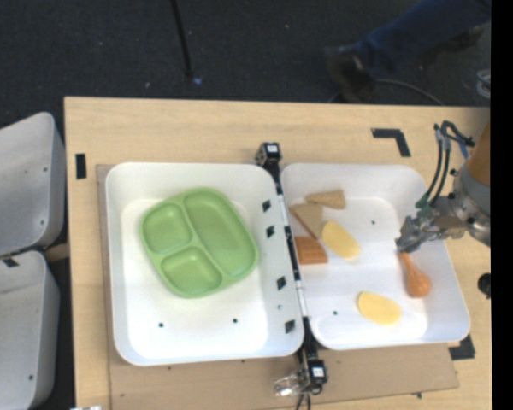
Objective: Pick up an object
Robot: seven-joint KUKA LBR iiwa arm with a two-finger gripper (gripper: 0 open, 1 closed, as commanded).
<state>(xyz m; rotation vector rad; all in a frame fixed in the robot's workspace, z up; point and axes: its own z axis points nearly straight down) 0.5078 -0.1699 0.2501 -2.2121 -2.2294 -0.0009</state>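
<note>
Left bin [120, 314]: held green divided plate [198, 242].
Right bin [385, 182]: yellow pieces [340, 239], tan wedges [326, 199], orange carrot [415, 277] at right side.
Gripper [413, 233]: just above carrot, grip state unclear.

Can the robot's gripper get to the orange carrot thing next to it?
Probably yes. The gripper hangs at the right bin's right side, just above the orange carrot-shaped piece, which lies alone on bare bin floor with nothing on top or between them.

Dark floor [111, 32] (grey chairs [17, 195] left)
</note>
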